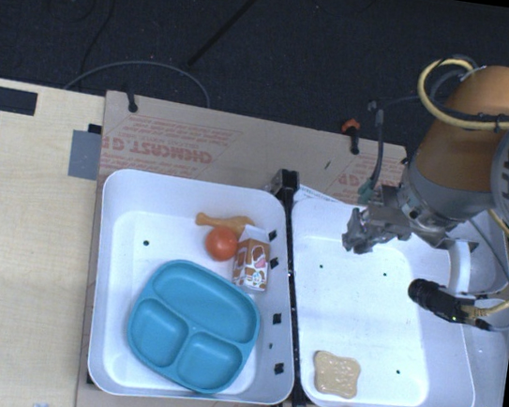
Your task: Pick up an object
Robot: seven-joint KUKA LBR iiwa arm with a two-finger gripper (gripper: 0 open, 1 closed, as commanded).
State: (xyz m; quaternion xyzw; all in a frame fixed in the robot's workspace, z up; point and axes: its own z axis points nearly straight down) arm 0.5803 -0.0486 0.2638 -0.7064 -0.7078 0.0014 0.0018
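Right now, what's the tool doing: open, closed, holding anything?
Tool: over the far end of the right bin; open or closed cannot be told. Nothing seen in it.

- You can just about make out mirrored, upside-down reddish print on the cardboard sheet [207, 156] behind the bins; it looks like "CHEMCEST", but I wouldn't swear to it.
- The small carton [252, 266] in the left bin has printing too, way too tiny to read.

dark carpet floor [169, 14] with cables [142, 67]; pale wooden bench [12, 238].
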